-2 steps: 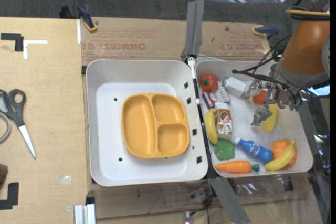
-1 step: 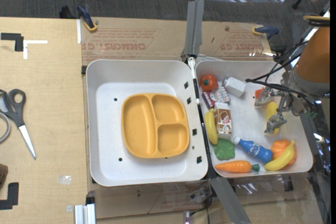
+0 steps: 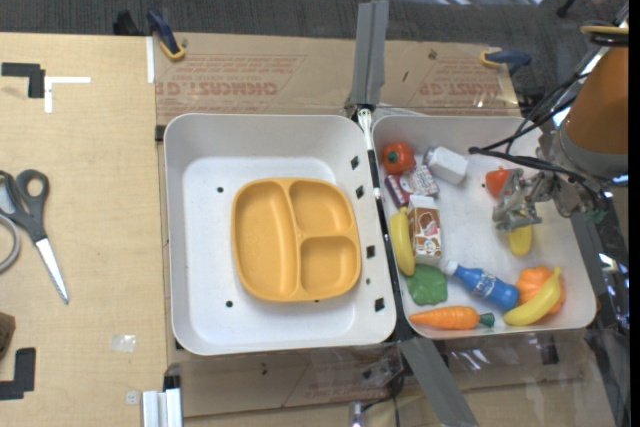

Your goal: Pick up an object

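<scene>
- Far left on the bench: scissors (image 3: 35, 225), lying flat, grey handles, blades angled down to the right.
- Next, left bin (image 3: 190, 245), carrying a yellow-orange divided plate (image 3: 296, 239) near its middle, three sections.
- Over the divider into the right bin (image 3: 585, 310): tomato (image 3: 398, 156) at the top left corner, banana (image 3: 401, 240) upright along the left wall, small carton (image 3: 427, 230) just beside it.
- Lower down: green piece (image 3: 428, 286), then carrot (image 3: 449, 318) lying along the front wall.
- Blue-and-white bottle (image 3: 483, 283) tilted across the middle; white block (image 3: 448, 165) up top.
- Second banana (image 3: 535, 302) curled at the front right, touching an orange item (image 3: 533, 277).
- Gripper (image 3: 517, 212) down inside the right bin, right of centre, directly above a small yellow item (image 3: 520, 239); small orange-red item (image 3: 497, 181) just to its left.
- Fingers: spread impossible to judge; contact with the yellow item impossible to judge too.
- Arm (image 3: 600, 105) at the far right edge, orange band showing.
</scene>
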`<state>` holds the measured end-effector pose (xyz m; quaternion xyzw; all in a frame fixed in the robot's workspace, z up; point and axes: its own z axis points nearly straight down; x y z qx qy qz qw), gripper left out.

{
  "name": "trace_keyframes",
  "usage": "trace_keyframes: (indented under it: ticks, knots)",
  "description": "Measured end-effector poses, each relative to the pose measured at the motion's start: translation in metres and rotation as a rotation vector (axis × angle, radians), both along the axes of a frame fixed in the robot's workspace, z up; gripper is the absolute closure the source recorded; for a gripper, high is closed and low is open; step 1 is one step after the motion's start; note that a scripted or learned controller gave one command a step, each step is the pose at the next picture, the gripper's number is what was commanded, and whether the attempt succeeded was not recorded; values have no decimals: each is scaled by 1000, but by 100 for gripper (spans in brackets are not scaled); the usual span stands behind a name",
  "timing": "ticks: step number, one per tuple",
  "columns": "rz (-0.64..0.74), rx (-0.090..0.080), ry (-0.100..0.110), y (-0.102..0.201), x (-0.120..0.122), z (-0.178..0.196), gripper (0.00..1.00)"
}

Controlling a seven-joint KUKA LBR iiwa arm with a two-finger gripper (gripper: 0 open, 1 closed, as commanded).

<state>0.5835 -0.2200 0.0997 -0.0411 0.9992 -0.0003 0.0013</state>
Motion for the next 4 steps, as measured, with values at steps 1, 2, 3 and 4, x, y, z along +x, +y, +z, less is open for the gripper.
trace_keyframes:
  ticks: [1,2,3,4]
  knots:
    - [0,0,0,0,0,0,0]
    - [2,0,-1,1,1,8,100]
    - [2,0,-1,1,1,8,0]
    - [4,-1,-2,2,3,15,100]
